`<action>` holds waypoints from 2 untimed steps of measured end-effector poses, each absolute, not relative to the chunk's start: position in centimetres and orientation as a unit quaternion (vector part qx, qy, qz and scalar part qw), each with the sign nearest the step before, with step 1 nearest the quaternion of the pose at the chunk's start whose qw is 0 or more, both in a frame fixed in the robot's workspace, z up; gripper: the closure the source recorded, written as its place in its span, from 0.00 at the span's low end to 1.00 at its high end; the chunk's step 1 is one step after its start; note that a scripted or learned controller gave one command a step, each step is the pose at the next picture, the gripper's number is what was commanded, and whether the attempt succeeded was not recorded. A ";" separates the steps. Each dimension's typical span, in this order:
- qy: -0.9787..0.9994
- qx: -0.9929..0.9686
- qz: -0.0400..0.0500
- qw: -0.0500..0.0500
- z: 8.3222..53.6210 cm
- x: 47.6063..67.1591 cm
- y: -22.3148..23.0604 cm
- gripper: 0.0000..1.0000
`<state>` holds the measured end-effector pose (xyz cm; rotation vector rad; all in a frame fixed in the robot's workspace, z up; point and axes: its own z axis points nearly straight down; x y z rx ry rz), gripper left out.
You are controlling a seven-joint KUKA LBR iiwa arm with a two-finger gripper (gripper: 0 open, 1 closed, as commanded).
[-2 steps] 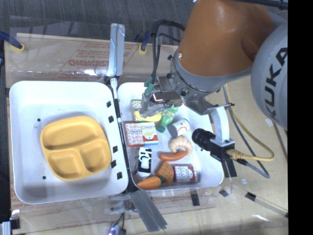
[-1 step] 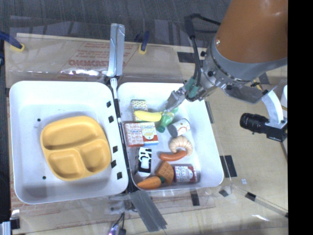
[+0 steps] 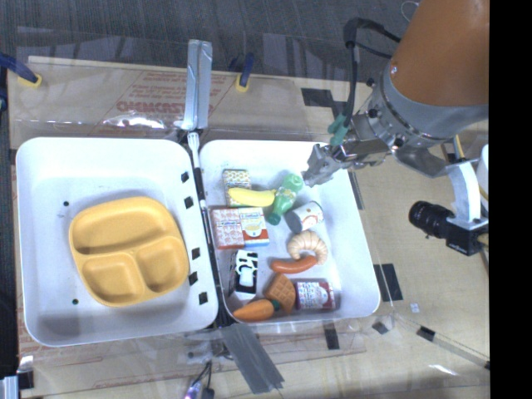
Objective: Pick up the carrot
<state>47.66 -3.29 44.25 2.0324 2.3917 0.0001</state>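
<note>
Carrot (image 3: pixel 255 310) lay at the near edge of the right bin (image 3: pixel 359 256), twd its near-left corner, touching a waffle-like toy (image 3: pixel 281 291). Gripper (image 3: pixel 318 170) hung over the far-right part, well apart from it; can't tell whether it was spread or pressed together. Prob. light, stiff, smooth plastic, so take it across the thick orange mid-body.

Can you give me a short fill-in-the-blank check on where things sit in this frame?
1. The carrot lies in the ____ bin.
2. The yellow tray has ____ compartments.
3. The end effector hangs over the right bin's ____ corner, by the green bottle.
4. The carrot sits along the bin's ____ edge.

Missing words: right; three; far right; near
</note>
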 end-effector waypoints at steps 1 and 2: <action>0.635 0.772 -0.002 -0.001 40.7 47.7 1.1 1.00; 0.509 0.861 -0.001 0.000 44.2 47.6 4.4 1.00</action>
